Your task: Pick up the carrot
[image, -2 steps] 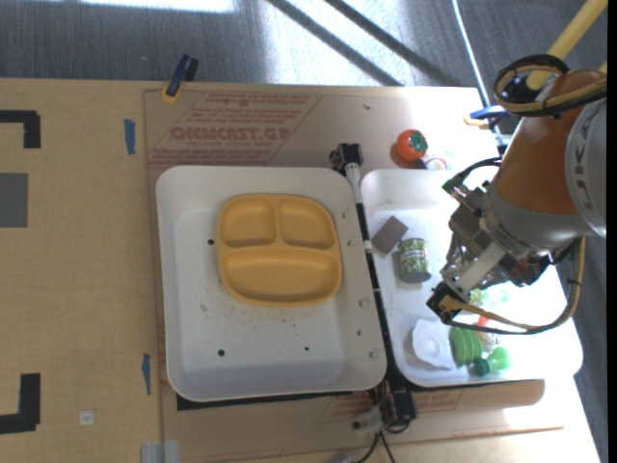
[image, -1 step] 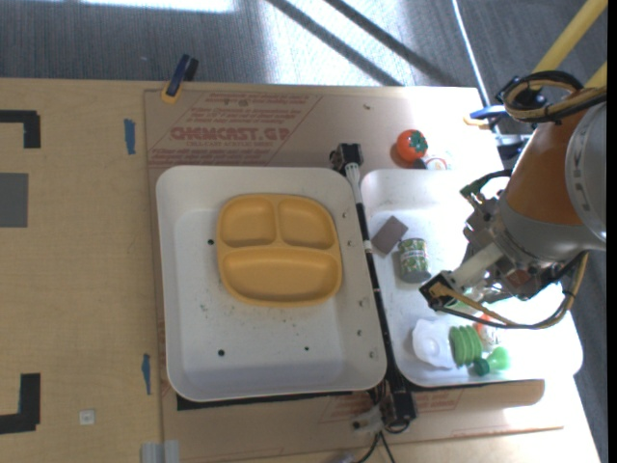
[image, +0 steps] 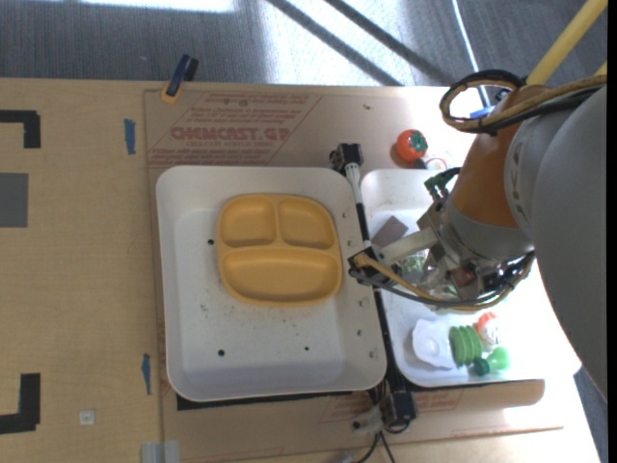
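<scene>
The arm (image: 540,172) covers much of the right bin (image: 405,186) at the frame's right, hiding whatever lies beneath it. The gripper (image: 439,270) is a blurred tangle; its fingers cannot be made out.

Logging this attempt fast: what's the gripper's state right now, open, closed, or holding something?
Gripper: cannot be told; it is down in the right bin, and the arm's wrist covers it from above.
</scene>
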